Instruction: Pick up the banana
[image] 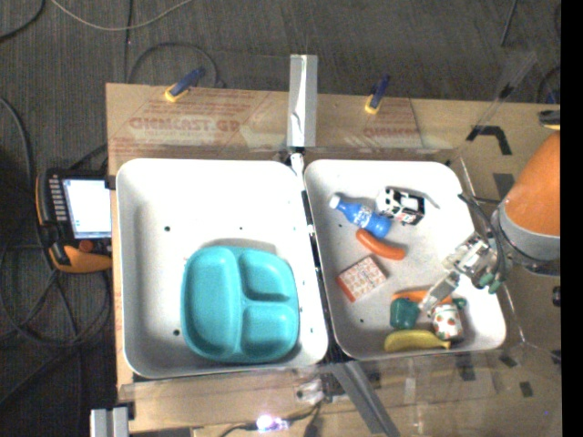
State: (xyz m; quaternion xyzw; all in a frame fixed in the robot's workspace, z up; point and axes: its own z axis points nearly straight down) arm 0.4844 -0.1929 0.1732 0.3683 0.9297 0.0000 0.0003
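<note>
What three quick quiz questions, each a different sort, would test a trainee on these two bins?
1. True or false: the banana lies in the left bin.
2. Which thing sits in the left bin? A) teal tray B) blue bottle C) orange carrot
3. Fill in: the banana lies along the right bin's ______ wall, in this view.

Key: 1 false; it lies in the right bin, below the gripper. 2 A. 3 bottom.

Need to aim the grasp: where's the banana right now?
In the camera view, the banana lies at the right bin's near edge, just below the teal cup and spotted ball.
</note>
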